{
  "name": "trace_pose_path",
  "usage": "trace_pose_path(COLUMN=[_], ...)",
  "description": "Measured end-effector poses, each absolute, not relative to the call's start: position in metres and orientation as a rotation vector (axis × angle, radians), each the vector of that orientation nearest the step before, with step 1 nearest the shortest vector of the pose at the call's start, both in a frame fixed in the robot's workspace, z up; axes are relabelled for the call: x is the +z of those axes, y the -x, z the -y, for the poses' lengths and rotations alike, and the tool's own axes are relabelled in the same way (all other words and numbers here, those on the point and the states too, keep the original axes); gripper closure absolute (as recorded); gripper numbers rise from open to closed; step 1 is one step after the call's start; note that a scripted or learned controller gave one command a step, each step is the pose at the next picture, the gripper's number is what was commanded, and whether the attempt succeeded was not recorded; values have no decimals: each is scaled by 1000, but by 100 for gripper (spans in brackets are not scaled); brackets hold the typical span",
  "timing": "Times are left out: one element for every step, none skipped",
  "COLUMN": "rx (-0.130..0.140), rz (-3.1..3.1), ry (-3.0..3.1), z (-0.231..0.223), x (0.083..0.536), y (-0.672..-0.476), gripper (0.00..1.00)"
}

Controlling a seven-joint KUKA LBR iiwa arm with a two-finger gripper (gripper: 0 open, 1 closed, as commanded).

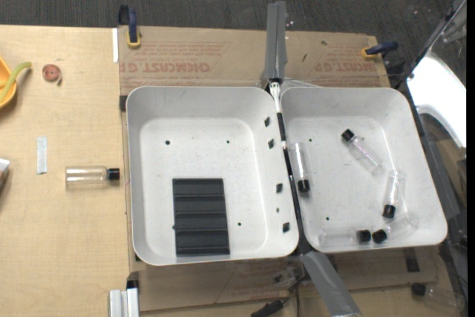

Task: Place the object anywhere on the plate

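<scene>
The left bin (141, 159) offered the widest free room; its one obstacle, a dark ribbed plate (200, 216), lay flat near the front wall, with open white floor behind it and on both sides. Right of that plate, past the divider (286, 159) between the bins, the right bin (415, 159) was more cluttered; a clear vial (299, 168) lay close along the divider, another (361, 149) sat tilted farther right, a third (391, 195) lay near the right wall, and more vials (356, 237) crowded the front wall; bare floor remained in the middle and rear.
</scene>
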State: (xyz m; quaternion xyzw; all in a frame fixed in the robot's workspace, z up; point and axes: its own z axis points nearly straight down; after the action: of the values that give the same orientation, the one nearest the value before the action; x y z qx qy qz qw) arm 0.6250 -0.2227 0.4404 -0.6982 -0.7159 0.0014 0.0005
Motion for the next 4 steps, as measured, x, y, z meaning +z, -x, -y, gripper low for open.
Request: trace_pose_path(rx=[4,4,4,5], rz=[2038,2013,1846,1675], ry=[2391,2411,2541,2658], z=[173,216,122,189], x=[440,434,440,440], y=[-660,-621,-660,-641], gripper=[0,0,0,0])
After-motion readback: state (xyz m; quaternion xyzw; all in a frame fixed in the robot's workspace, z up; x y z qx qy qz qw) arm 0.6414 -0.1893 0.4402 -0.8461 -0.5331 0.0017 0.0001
